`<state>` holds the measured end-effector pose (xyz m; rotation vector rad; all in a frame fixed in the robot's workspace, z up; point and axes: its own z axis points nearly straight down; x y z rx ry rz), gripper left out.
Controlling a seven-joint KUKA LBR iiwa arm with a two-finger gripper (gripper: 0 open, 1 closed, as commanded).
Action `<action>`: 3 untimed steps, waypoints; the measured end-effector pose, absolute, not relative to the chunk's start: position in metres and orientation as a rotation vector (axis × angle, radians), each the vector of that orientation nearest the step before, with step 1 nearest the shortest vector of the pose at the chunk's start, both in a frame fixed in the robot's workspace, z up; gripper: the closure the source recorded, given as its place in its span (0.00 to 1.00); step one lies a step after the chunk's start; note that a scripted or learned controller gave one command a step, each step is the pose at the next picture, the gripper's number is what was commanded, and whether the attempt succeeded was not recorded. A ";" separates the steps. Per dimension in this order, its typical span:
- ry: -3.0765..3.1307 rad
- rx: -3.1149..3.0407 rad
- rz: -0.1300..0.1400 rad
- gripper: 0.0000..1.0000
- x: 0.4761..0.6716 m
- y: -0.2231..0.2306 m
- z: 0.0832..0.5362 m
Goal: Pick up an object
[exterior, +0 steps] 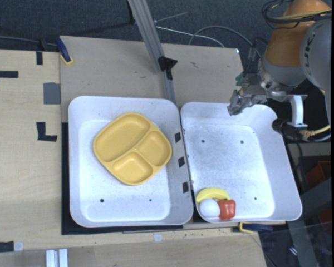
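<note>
In the right bin [239, 154], at its near left corner, lie a yellow banana-like piece [211, 193], a white egg-shaped ball [210, 208] and a small red piece [227, 208], all touching one another. My gripper [237, 107] hangs over the far edge of the right bin, well away from those objects, with nothing seen between its fingers. The left bin [83, 149] holds a yellow three-part divided plate [132, 148].
A grey metal bar [150, 35] slants down from the top and ends at the gap between the two bins. The bench is tan with black tape marks at left. Cables run behind the arm at upper right.
</note>
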<state>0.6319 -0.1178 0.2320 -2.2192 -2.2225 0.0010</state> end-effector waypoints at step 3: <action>-2.229 -2.212 -0.003 1.00 0.636 0.046 0.236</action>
